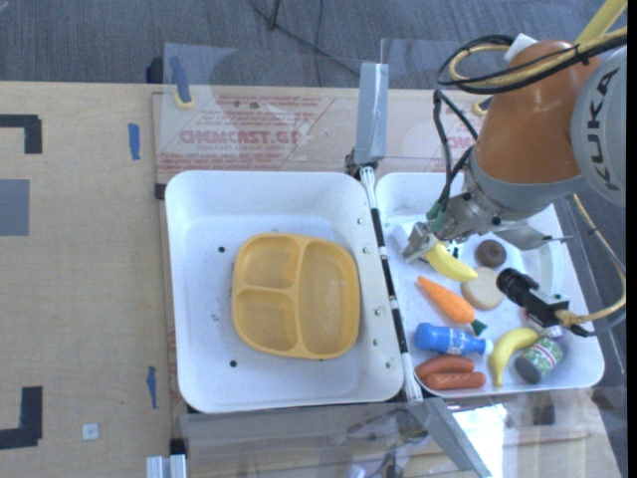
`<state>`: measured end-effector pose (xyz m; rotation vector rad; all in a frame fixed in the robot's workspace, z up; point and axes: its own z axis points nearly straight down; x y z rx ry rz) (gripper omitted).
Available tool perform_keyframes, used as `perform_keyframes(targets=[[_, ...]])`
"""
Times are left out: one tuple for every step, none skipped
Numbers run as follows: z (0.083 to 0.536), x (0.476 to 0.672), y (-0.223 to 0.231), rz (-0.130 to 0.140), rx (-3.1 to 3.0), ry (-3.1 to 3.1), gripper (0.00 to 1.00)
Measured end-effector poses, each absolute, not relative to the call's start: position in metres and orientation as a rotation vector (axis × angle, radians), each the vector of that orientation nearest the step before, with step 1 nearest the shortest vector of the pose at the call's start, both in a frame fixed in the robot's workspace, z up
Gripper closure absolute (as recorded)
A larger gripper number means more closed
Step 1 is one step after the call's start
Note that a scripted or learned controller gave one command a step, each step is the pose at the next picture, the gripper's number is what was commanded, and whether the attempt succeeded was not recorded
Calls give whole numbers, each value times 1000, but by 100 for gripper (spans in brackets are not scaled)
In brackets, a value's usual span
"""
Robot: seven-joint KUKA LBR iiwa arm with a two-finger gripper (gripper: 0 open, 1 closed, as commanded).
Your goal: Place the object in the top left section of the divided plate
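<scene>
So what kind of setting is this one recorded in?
Most likely a robotics lab bench for pick-and-place trials. Two white bins sit on a wooden bench marked with tape; one holds a yellow divided plate, the other toy food such as a carrot, beneath the arm's hand.

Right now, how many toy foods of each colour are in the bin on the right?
Yellow plastic bananas: 2
Orange plastic carrot: 1
Blue plastic bottle: 1
Red plastic hot dog: 1
Brown round piece: 1
Tan round slice: 1
Green-labelled can: 1
Total: 8

Grey carpet [119, 8] is showing beyond the wooden counter [80, 267], with dark cables [284, 13] trailing across it.
</scene>
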<state>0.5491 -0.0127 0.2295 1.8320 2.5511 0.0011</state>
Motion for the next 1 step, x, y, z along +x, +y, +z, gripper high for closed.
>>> perform_keyframes(targets=[[295, 516, -89, 1, 1890, 2507, 100]])
